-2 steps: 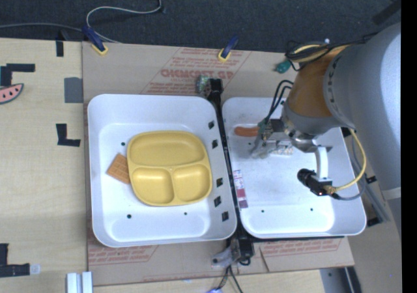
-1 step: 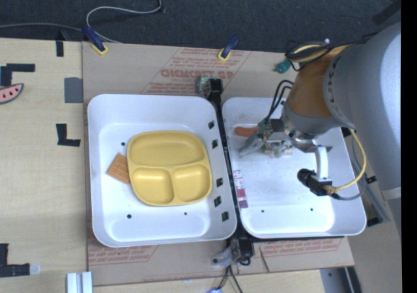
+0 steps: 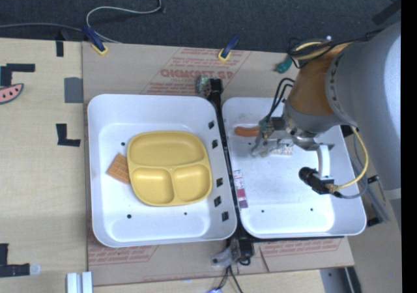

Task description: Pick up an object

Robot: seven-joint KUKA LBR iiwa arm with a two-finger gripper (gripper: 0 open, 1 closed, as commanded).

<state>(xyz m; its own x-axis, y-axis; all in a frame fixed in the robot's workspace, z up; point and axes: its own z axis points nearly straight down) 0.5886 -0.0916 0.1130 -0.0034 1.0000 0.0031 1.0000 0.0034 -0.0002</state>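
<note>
My gripper (image 3: 266, 140) hangs low over the upper left part of the right bin (image 3: 287, 213). Its fingers point toward the bin's left wall. A small orange-red sausage-shaped object (image 3: 245, 131) lies on the bin floor just left of the fingertips, close to them; I cannot tell whether it touches them. A small pale, patterned object (image 3: 281, 149) lies under the gripper body. In the left bin (image 3: 104, 213) sits a yellow divided plate (image 3: 170, 167) with a tan cracker-like piece (image 3: 118, 168) tucked at its left edge.
The grey arm with its orange band (image 3: 313, 83) fills the upper right and overhangs the right bin's far corner. A black cable plug (image 3: 311, 180) hangs over the right bin's right side. Clips and cables line the cardboard's far edge.
</note>
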